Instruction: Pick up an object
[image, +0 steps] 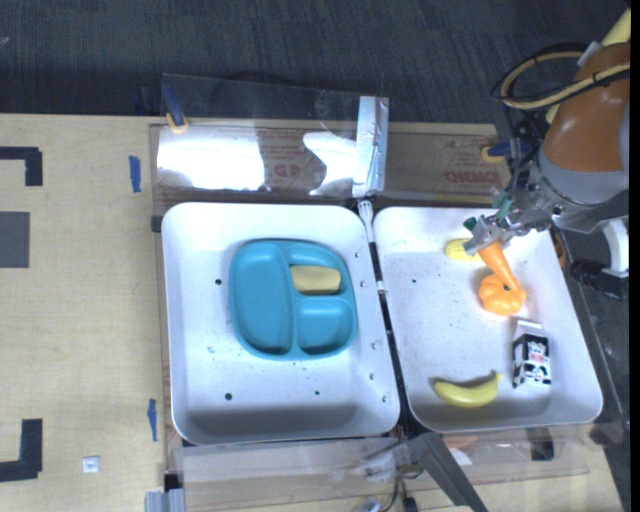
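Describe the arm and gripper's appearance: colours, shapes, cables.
The arm is a rounded grey body with a broad orange band above the wrist. Yellow and black cables loop beside it. The gripper is small, grey metal.

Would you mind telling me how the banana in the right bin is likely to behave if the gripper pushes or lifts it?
The banana looks like smooth toy plastic, so probably light, stiff and somewhat slippery. Its curved shape lies flat near the right bin's front wall, so a push would likely spin or slide it rather than roll it.
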